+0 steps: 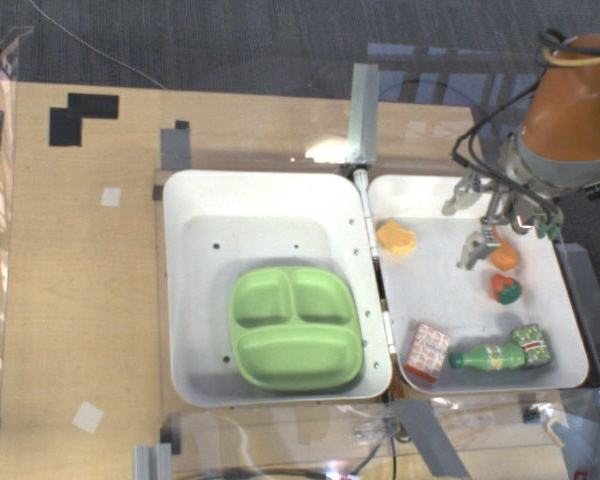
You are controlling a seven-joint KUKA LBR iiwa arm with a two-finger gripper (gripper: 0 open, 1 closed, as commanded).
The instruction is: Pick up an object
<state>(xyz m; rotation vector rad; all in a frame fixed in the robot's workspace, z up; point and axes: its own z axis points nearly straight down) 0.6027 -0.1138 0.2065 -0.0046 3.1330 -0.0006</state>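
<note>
Over the right bin (570,298), your gripper (470,226) hangs with fingers spread wide and nothing between them. Just beside the lower finger sits a small orange toy (505,258), roundish, with no clear long axis. Centre over it before you descend, keeping clear of the red-and-green strawberry-like toy (506,289) close below.
</note>
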